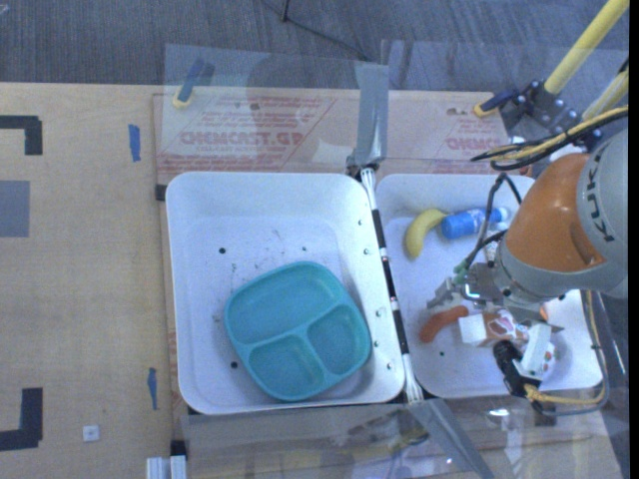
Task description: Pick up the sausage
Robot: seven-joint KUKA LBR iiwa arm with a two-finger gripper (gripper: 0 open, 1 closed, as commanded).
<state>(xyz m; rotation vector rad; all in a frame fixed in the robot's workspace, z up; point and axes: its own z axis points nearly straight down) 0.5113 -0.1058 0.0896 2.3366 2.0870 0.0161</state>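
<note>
The blue tray (297, 343) sat in the left bin (200, 208). In the right bin (424, 372) the sausage (442, 323) lay by the near left side, below the banana (422, 232). Closing squarely across its middle would likely grip best. The hand (477, 289) hovered just beside it; how far open it was, I could not tell, and nothing showed in its grasp.
</note>
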